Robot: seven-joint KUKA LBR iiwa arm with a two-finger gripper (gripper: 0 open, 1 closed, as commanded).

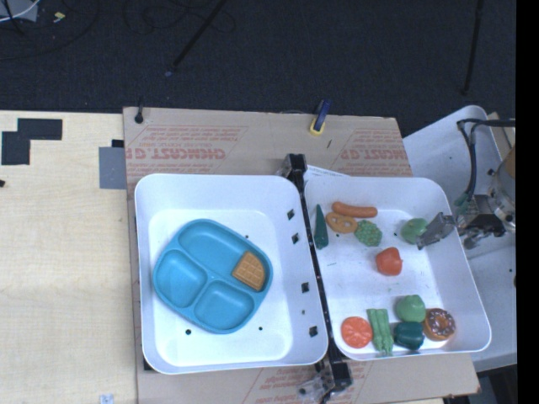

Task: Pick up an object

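On my left, the left bin [160, 204] holds a blue plate [202, 276] with a waffle piece [250, 270] on it. The right bin [438, 194] carries the toy food: a sausage [354, 210], a red tomato [388, 261], a donut [439, 324]. My gripper [438, 228] sits at that bin's right rim beside a green piece [413, 229]; whether it is apart or together, I cannot tell. Nothing looks lifted, so I judge the picking undone.

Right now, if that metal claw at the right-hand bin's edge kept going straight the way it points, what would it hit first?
Probably the small green toy just ahead of the gripper, near the right white bin's far edge; height is hard to judge, so it might pass over.
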